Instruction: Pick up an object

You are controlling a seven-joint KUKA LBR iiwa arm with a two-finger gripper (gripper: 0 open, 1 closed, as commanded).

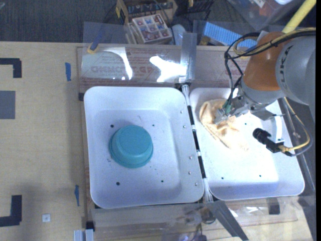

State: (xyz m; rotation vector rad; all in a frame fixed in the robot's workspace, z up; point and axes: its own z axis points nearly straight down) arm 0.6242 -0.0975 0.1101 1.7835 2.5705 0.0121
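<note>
Tool [224,114] sits low on the upper part of the crumpled tan cloth [231,134], touching it or just above; how wide it stands, cannot tell, the wrist hides it. The cloth is the task's likeliest thing: it lies in the right bin [261,190], in the far-left part, with its long axis running on a slant from the far left to the near right. The tool is over the far end of the cloth rather than its middle, so most of the fabric trails toward the near right of it. The arm [266,69] comes in from the right of the cloth, above it. Just left of the cloth is the wall between the bins. Well left of the cloth, in the left bin [100,104], is an upturned teal bowl [131,145], out of the way. Nothing stands between tool and cloth; judged risk is a pinch of loose fabric slipping. The desk [40,134] lies far left of the cloth.
</note>
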